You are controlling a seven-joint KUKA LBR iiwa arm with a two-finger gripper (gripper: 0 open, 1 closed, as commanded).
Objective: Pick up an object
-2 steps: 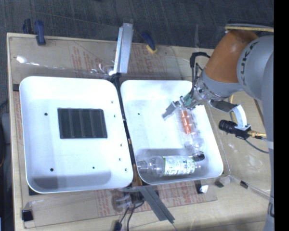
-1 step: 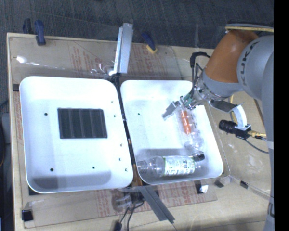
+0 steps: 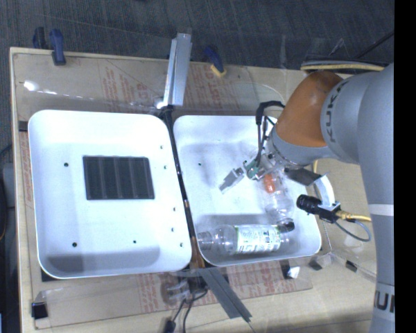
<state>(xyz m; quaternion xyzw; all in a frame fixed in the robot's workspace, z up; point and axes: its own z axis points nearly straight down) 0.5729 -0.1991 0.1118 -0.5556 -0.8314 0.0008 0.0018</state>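
Observation:
My gripper (image 3: pixel 239 173) hangs low over the middle of the right bin (image 3: pixel 201 144), reaching in from the right under the orange-banded wrist. Just right of it, partly under the wrist, lies a small clear bottle (image 3: pixel 277 198) with an orange label and a dark cap, pointing toward the bin's front. A larger clear plastic bottle (image 3: pixel 246 238) with a pale label lies on its side along the front wall of the same bin. Nothing visibly sits in the gripper.
The left bin (image 3: pixel 48 234) holds a dark ribbed rectangular pad (image 3: pixel 118 177) near its centre. A metal bar (image 3: pixel 177 68) stands behind the seam between the bins. A black connector with a yellow cable (image 3: pixel 317 207) juts out at the right bin's right rim.

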